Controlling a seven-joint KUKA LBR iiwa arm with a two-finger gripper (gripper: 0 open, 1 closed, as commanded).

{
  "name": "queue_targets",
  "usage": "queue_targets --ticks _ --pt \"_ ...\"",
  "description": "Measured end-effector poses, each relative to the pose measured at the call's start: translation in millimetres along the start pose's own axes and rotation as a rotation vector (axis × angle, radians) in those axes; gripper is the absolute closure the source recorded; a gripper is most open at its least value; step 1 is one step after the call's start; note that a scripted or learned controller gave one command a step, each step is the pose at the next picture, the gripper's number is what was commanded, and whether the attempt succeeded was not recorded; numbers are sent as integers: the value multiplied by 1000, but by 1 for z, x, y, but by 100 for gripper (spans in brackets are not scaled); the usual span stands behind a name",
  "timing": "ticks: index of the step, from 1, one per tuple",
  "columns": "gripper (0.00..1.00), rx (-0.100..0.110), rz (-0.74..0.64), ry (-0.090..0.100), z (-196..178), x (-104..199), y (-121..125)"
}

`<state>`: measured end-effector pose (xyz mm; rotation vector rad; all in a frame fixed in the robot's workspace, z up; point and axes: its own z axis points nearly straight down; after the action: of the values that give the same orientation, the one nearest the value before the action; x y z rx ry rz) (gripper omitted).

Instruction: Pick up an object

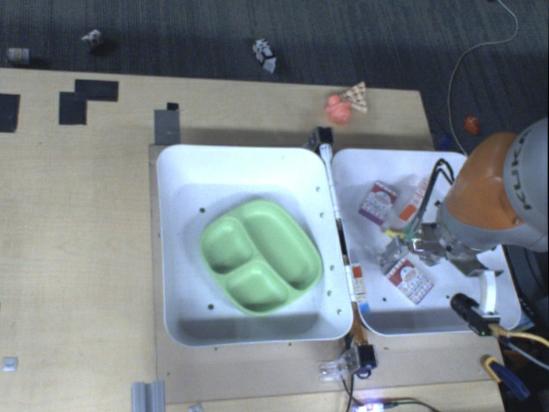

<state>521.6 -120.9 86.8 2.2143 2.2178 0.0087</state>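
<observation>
Packets (410,280), two of them, red and white, lie in the right bin (364,168): the upper packet (377,202) sits in its far half, and the lower packet (413,283) lies toward its near wall. We see the gripper (399,245) between them, just beside the lower packet's far corner. We cannot tell how far open it is, nor whether it has hold of anything. An orange-and-white tube (415,201) lies just right of the upper packet, close to the arm (485,200), which comes in over the bin's right wall and covers that side. The left bin (171,230) holds a green plate (257,251) with three compartments, lying near its middle and apart from every wall. A thin dark-and-white rod (333,191) runs along the rims where the bins meet, and a small coloured label (357,283) sits on that rim nearer us. On the bench (77,247) beyond the bins we see a pink ball (338,110) touching a striped scrap (358,98). Bare white floor shows left of both packets, up to the shared rim, and in a narrower strip between the lower packet and the near wall.
</observation>
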Motion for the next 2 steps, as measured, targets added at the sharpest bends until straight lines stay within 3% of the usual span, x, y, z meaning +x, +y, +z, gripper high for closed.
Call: queue_targets --ticks 1,2 --pt "100 -6 0 -2 -12 0 2" --pt "0 -6 -1 -2 -12 0 2"
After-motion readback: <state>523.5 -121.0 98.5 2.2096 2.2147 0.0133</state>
